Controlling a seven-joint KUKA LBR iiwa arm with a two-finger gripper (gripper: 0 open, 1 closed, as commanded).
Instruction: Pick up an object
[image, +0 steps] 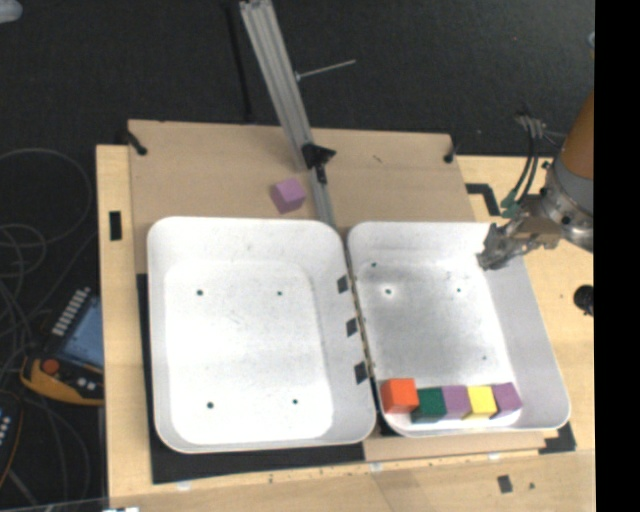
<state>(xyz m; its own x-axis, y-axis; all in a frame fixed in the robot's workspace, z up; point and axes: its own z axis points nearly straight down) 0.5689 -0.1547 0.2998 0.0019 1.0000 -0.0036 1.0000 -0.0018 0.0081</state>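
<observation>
The arm (572, 170) is reaching in from 3 o'clock, its orange band showing at the frame's right edge. The gripper (497, 250) is hanging over the right bin's (430, 300) 2 o'clock corner, just above the rim there; whether its fingers are apart or together I cannot tell, and nothing is showing between them.

Five blocks are sitting in a row, touching one another, pressed against the right bin's 6 o'clock wall: an orange block (400, 394) at the left end, then a green block (431, 403), a purple block (456, 400), a yellow block (482, 401) and another purple one (506, 397) at the right end. The row is lying well apart from the gripper, toward 7 o'clock of it. The orange block is sitting near the bin's 7 o'clock corner, close to the divider between the bins.

The right bin's floor from centre up to 12 o'clock is lying open. The left bin (250, 330) is offering a wide bare floor.

A stray purple cube (288, 195) is resting on the bench (390, 170) beyond the left bin's 1 o'clock corner, beside a slanted metal rail (285, 90).
</observation>
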